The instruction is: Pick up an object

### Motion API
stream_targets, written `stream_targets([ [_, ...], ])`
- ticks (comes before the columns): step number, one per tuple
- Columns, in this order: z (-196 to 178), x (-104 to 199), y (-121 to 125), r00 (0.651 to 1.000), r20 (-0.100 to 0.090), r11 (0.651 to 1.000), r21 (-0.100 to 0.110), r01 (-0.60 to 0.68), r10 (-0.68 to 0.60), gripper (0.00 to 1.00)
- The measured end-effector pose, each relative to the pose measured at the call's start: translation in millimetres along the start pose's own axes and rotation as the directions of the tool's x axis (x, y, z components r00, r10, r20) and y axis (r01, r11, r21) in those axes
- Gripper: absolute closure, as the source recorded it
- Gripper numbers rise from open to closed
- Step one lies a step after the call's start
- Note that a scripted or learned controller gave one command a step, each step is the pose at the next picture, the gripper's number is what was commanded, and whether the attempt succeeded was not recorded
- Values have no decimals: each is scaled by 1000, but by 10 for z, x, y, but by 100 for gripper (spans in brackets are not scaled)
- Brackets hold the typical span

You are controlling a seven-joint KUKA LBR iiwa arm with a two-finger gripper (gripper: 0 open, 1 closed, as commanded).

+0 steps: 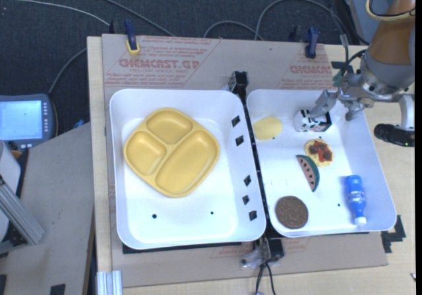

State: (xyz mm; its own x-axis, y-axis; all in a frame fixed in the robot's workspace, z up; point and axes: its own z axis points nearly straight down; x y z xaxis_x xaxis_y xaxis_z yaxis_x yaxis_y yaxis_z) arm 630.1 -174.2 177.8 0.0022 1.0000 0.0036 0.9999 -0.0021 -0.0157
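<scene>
While the arm (pixel 389 43) is reached in from the right, its gripper (pixel 321 110) is seen low over the far part of the right bin (pixel 379 175), just at a small black-and-white object (pixel 310 121) (possibly a toy cow, too small to be made out with certainty). Whether that object is caught between the fingers or merely touched by them cannot be told, and the width of the fingers cannot be judged either.

Several other things are spread through the same bin. A pale yellow round piece (pixel 267 127) is laid near the bin's left wall, just left of the black-and-white object. A small pizza-like toy (pixel 319 151) with red topping is found near the middle, and a watermelon slice (pixel 308 172) lies just below it. A brown round cookie (pixel 291 211) is placed at the near edge, and a blue bottle (pixel 354 198) with a white cap is laid on its side toward the near right corner.

A yellow divided plate (pixel 171 151) with three compartments is set in the left bin (pixel 132 214), well apart from the gripper.
</scene>
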Motion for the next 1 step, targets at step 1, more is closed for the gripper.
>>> stream_targets([
  [1, -89, 4, 34, 1000, 3, 1000, -15, 3, -3, 0],
])
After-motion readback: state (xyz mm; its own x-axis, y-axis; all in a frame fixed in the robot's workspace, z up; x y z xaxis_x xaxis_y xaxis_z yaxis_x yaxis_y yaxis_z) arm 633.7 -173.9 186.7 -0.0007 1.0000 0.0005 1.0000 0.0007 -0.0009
